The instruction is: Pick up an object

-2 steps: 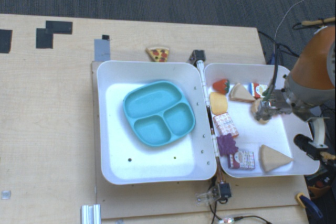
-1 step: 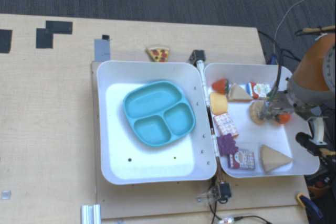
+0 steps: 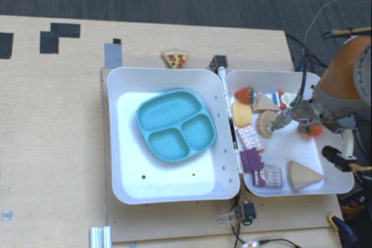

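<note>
step: reaching, nothing lifted yet | gripper low in right bin, tips at the tan round piece beside the yellow block | finger spread: cannot tell | next: settle squarely on one item, then raise

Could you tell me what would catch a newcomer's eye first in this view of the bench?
The blue divided plate stands out most, lying alone in the left bin. Next comes the clutter of toy food in the right bin, such as a purple piece and a tan wedge. Over that bin's right side hangs the grey arm with its orange band, its gripper low among the items.
</note>
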Robot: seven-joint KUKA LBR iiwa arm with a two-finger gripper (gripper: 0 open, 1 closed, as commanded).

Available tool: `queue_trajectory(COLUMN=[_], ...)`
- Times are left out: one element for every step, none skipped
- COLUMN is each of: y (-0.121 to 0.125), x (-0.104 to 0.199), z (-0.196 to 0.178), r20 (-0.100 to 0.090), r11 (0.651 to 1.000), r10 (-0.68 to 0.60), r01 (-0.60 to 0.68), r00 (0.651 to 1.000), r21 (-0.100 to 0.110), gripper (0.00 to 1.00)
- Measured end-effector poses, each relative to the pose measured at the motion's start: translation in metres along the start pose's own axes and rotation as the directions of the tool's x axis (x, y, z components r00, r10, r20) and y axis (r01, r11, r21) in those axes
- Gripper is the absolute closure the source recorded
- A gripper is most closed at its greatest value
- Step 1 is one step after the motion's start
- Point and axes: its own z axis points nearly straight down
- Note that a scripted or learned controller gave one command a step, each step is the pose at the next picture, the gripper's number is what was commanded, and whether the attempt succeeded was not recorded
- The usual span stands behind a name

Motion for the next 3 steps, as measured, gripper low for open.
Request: queue_trajectory(y=[0.000, 0.001, 0.002], x=[-0.005, 0.001, -0.001], z=[-0.011, -0.010, -0.022], r20=[0.015, 0.003, 0.012], r11=[1.000, 1.000, 1.000], r10=[-0.003, -0.008, -0.012], r01=[0.003, 0.008, 0.012], r00=[1.000, 1.000, 1.000], r21=[-0.006, -0.003, -0.009], gripper=[1.00, 0.00, 1.00])
